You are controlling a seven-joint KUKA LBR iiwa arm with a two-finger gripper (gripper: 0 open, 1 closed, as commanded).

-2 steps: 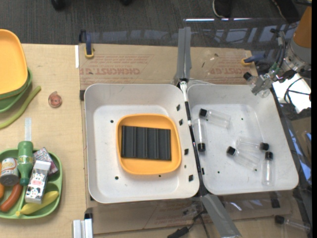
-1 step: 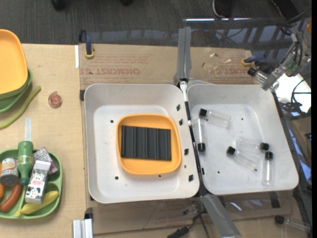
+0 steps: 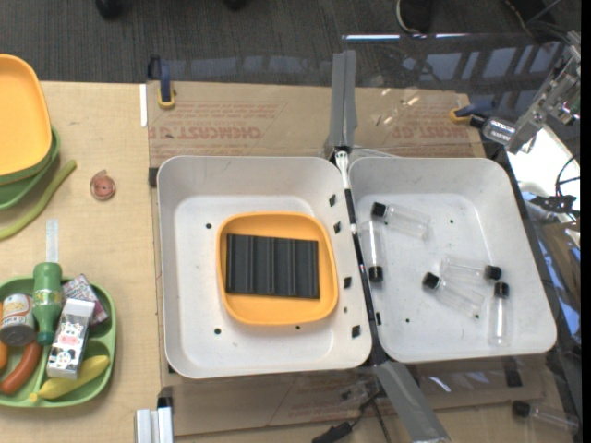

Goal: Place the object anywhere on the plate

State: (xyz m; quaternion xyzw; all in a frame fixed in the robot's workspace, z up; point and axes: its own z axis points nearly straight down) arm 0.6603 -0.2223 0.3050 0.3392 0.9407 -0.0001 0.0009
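Single fixed camera above the bench, looking down at a slant, left bin and right bin both fully in frame at mid distance, bench surface at left, dark floor along the top edge

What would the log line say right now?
arm: top right, off the bins | plate: left bin | vials: right bin, none lifted

Orange plate w/ dark ribbed insert sits flat in the left bin. Clear vials w/ black caps lie scattered on their sides in the right bin.
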